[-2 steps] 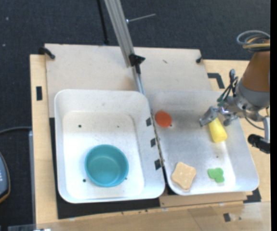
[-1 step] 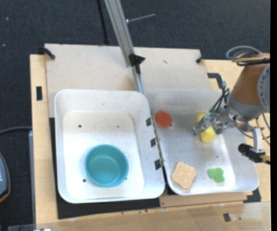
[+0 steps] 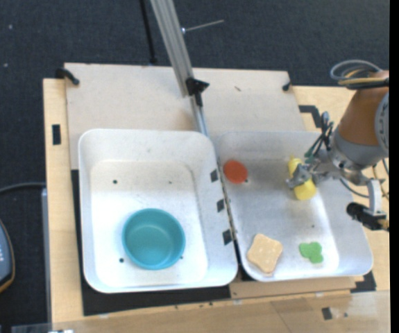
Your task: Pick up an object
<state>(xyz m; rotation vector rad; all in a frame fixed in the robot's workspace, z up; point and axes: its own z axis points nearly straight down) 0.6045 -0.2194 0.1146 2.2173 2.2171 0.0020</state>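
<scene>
bench (image 3: 130,96): tan board | floor (image 3: 60,19): dark carpet | gripper (image 3: 300,180): at yellow object (image 3: 304,189), grip unclear

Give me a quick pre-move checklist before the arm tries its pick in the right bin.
1. End effector over the right bin: ok.
2. Target nearby: ok, yellow piece sits right at the end effector.
3. Yellow piece actually gripped: cannot tell, the contact is too small to see.
4. Neighbours clear of the target: ok, orange disc, tan sponge and green piece lie apart from it.
5. Left bin out of the way: ok, teal bowl sits there, far from the arm.
</scene>
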